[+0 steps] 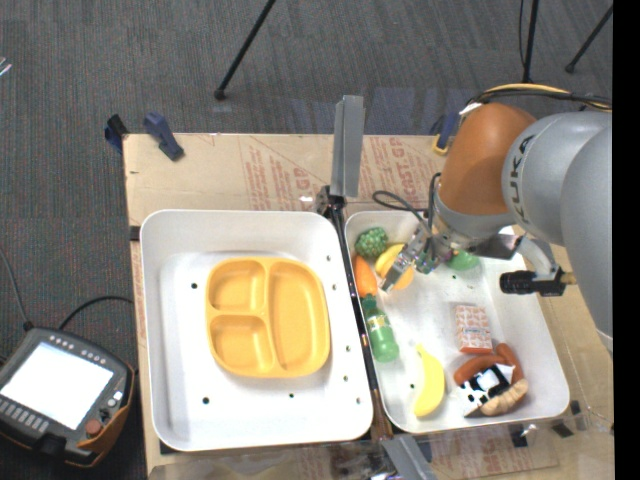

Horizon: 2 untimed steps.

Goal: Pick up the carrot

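Carrot in right bin, at its left wall, below broccoli. End effector just right of carrot, over a yellow item, not touching carrot. Opening: cannot tell.

Carrot hemmed against right bin's left wall: broccoli behind, green bottle in front, yellow piece and gripper just beside. Open floor mid-bin, between bottle and wafer packet.
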Each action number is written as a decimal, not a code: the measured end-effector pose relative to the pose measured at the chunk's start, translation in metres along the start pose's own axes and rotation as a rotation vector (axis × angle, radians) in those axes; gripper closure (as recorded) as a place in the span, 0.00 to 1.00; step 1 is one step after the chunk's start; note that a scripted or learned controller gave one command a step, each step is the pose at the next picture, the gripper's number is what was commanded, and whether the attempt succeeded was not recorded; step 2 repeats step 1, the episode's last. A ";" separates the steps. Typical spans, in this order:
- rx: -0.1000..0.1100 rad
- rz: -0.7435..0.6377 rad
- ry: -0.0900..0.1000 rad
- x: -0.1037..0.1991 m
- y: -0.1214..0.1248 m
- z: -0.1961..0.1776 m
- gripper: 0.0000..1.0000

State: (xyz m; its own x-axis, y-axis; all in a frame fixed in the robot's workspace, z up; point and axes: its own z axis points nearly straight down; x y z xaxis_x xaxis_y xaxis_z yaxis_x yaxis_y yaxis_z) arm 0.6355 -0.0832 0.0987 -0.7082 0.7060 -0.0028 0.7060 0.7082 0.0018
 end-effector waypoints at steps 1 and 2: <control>-0.005 0.198 -0.002 0.047 0.045 -0.093 1.00; -0.005 0.198 -0.002 0.047 0.045 -0.093 1.00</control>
